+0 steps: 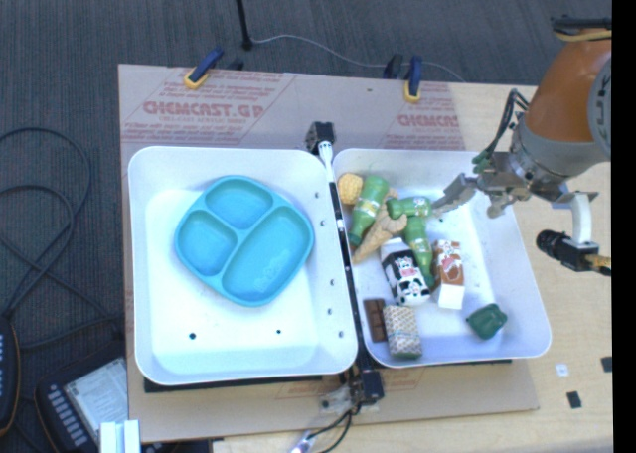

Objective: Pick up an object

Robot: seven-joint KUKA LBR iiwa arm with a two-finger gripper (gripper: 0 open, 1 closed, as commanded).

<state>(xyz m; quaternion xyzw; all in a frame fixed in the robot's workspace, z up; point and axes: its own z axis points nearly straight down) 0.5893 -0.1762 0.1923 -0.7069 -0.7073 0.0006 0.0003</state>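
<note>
Bench: brown board on dark carpet, bearing two white bins side by side.
Left bin: holds a blue divided plate, nothing else.
Right bin: holds all the small things, clustered toward its left wall.
Arm: reaches in from the right, low over the right bin's upper part.
Gripper: spread narrowly, nothing between the fingers; tip just beside the green bottle.
Other candidates: milk carton, green pepper, corn.
Progress: approach under way, by the look of it; grasp and lift not yet done.
</note>
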